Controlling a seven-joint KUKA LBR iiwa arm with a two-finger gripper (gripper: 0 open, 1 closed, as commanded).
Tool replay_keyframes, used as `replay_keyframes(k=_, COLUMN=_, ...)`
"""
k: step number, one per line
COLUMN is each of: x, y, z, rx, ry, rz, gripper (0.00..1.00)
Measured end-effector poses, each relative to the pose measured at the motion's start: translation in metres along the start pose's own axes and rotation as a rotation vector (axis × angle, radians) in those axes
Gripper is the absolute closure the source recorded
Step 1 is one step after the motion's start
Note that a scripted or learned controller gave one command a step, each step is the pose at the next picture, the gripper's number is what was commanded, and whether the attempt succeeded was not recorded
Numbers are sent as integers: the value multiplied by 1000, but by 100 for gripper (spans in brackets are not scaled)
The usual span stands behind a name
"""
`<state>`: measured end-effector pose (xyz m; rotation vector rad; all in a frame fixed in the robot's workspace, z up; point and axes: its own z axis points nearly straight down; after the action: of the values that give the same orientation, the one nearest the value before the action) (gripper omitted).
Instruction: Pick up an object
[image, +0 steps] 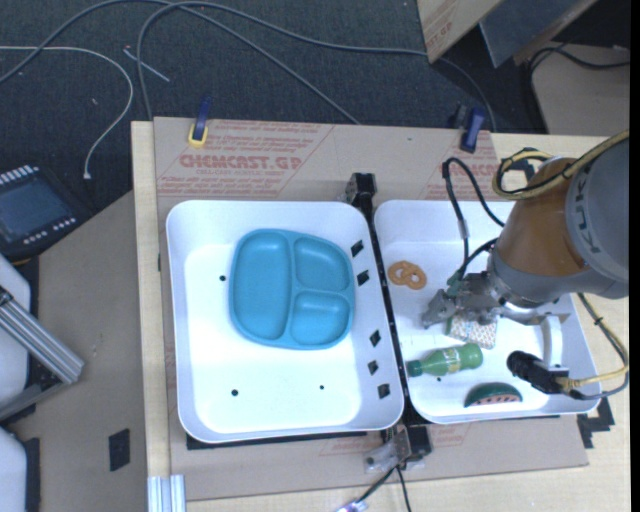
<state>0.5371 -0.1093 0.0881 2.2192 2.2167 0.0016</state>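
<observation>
The right bin (425, 212) holds a brown ring-shaped pretzel (406, 274), a green bottle (447, 361) lying on its side, a watermelon slice (493, 396) at the front edge and a small white patterned object (476, 329). My gripper (452, 306) hangs low in this bin, reaching in from the right. It is directly over the left end of the patterned object, just above the bottle and to the right of the pretzel. The wrist hides part of the patterned object, and whether the gripper touches it cannot be made out.
The left bin (200, 340) carries a blue divided plate (292, 288). A black divider with clips (372, 300) runs between the bins. Black and yellow cables (515, 172) trail along the arm over the right bin's back and right side.
</observation>
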Motion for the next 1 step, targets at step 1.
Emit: replay_keyframes(k=1, x=-1, y=3, z=-14, rx=-12, ry=-2, rz=0, gripper=100)
